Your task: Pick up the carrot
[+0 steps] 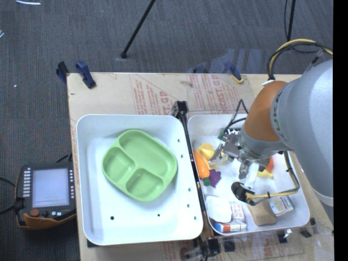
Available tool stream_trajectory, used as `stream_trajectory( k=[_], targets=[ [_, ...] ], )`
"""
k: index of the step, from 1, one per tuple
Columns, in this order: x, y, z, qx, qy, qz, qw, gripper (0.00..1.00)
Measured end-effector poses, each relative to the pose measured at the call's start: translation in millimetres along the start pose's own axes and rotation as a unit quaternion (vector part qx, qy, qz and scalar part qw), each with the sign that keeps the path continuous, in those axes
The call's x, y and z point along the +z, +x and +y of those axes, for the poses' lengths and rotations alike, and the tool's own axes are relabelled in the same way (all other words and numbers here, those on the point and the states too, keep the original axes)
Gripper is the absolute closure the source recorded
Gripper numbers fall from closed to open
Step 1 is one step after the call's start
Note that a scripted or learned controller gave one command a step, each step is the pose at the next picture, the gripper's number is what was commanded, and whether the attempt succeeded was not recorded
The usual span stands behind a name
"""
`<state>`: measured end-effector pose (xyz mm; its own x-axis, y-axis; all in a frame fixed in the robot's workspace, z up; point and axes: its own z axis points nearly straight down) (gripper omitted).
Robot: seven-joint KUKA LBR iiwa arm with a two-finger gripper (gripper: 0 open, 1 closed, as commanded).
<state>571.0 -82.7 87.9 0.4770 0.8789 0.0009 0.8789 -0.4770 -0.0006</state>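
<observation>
The carrot (202, 165) is lying unlifted against the right bin's (302, 206) nine o'clock wall, while the claw (234, 157) is hovering beside it, grip state impossible to tell, so picking is remaining

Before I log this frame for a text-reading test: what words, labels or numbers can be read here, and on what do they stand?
Red print on the cardboard sheet under the bins: letters show, upside down and too blurred to read.
Small packet in the right bin: label too small to read.
Tube at the right bin's front edge: print too small to read.
Handheld pendant's screen: washed out, nothing legible.
</observation>
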Motion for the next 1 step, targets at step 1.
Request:
stream_trajectory(
  k=[1],
  targets=[
    [0.9,-32.4,-38.9,0.149,0.002,0.001,0.9888,0.0]
  ],
)
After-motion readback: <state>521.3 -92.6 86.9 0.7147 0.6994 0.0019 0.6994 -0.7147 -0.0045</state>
